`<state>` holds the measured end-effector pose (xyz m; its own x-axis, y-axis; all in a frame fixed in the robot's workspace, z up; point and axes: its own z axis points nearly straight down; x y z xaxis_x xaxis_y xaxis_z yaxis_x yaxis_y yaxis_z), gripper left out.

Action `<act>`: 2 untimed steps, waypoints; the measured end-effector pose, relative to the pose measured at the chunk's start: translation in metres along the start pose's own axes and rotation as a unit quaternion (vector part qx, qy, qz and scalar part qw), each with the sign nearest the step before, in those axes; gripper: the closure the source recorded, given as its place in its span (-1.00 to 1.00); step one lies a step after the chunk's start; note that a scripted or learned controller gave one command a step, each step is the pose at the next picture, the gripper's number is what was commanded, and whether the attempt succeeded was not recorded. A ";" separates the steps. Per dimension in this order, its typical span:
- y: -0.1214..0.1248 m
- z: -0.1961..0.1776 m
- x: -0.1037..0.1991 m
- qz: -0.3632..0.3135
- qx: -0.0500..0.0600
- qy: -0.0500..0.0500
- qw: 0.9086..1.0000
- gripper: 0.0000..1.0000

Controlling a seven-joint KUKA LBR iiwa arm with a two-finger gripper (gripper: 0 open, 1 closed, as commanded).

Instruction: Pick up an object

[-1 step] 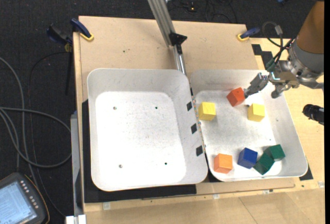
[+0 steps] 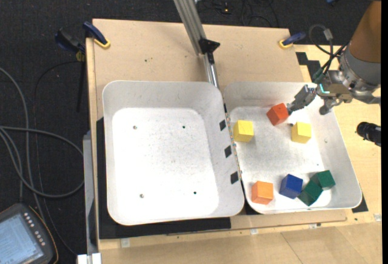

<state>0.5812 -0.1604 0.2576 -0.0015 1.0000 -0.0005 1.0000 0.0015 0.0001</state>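
Right now the arm (image 2: 365,50) reaches in over the right bin (image 2: 339,153), its end effector (image 2: 315,99) hanging above the bin's far side with its two fingers spread apart and nothing between them. One fingertip sits just beside a red-orange cube (image 2: 277,114), close enough that I cannot tell whether they touch. Down in that same bin lie two yellow cubes, one (image 2: 244,130) near the divider between the bins, the other (image 2: 301,132) nearer the arm. Along the near edge are an orange cube (image 2: 262,192), a blue cube (image 2: 291,186), and two green blocks (image 2: 318,186) pressed together in the corner. The left bin (image 2: 115,135) sits alongside on the counter (image 2: 151,50), which has clamps at its far corners.
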 end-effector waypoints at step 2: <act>-0.004 0.113 -0.002 0.002 0.003 0.000 1.000 -1.00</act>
<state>0.5773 -0.1622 0.1442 0.0018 1.0000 0.0003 1.0000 -0.0018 -0.0056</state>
